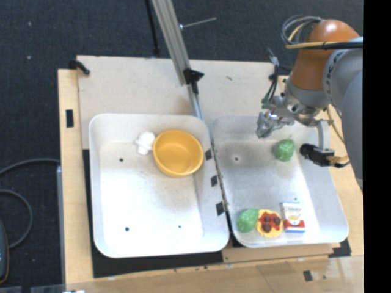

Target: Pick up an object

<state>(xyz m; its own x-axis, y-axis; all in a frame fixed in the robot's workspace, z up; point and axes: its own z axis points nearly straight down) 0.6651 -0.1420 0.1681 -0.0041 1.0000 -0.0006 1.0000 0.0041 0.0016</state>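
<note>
Near edge of the right bin (317,182): three items in a row along the front wall. Green lumpy object (247,219) on the left, touching a small yellow plate (269,223) with dark red pieces on it, then a small white carton (293,217) with orange and red print just beside the plate. Carton print is too small to read.

Left bin (122,224): near half is bare white floor with a few dark specks. Toward the far side sits a yellow bowl (178,152), upright, mouth up, nothing visible inside. A small white crumpled object (145,142) touches the bowl's left rim.

Further back in the right bin: green ball (284,149), alone, near the far right corner, well apart from the front row. This is the closest candidate to the tool.

Tool (266,127) hangs over the far edge of the right bin, just left of and beyond the green ball, not touching it. Nothing between its fingers. Finger spread: cannot tell from this angle, tips merge into one grey cluster.

Arm (317,54) comes in from the right, orange band above the wrist, cables looped on top.

Behind the bins: bare counter (134,84) board and a slanted aluminium pole (171,29) running to the junction of the bins. No readable labels anywhere.
</note>
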